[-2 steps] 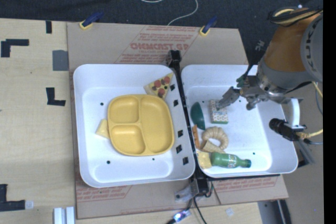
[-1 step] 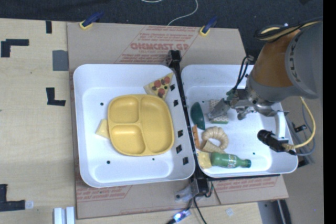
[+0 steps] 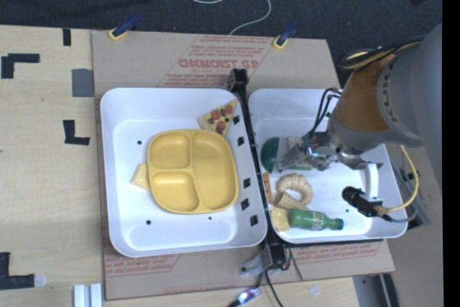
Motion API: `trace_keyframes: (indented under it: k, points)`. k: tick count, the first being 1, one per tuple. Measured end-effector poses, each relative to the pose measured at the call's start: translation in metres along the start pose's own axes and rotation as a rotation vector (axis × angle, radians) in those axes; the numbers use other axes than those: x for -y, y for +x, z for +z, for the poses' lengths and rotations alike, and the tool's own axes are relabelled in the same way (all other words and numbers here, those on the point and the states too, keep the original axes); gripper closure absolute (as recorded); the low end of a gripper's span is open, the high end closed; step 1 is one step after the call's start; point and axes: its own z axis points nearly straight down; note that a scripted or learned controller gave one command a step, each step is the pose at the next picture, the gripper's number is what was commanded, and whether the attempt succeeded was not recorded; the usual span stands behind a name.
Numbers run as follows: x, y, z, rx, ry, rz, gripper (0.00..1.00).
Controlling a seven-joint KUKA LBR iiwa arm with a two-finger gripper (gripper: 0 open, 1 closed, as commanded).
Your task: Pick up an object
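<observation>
My gripper (image 3: 296, 154) reaches into the right bin (image 3: 287, 106) from the right, low over its middle. Its tips sit just right of a dark green rounded object (image 3: 270, 151) and just above a tan ring-shaped pastry (image 3: 295, 190). A green bottle (image 3: 313, 220) lies on its side near the bin's front wall, with a yellow piece (image 3: 279, 221) at its left end. An orange piece (image 3: 267, 187) lies against the divider. The arm's grey and orange wrist (image 3: 366, 108) hides the bin's right part.
The left bin (image 3: 122, 126) holds a yellow divided plate (image 3: 192, 170), a pizza slice (image 3: 219, 118) at its back right and a yellow wedge (image 3: 139, 175) at the plate's left. A black cable loop (image 3: 363, 201) hangs by the right bin's front right.
</observation>
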Motion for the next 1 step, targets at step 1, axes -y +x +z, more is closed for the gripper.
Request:
trace_keyframes:
  k: [1]
  points:
    - [-0.0004,0.0005,-0.0117,0.000,-0.001,-0.001,1.00]
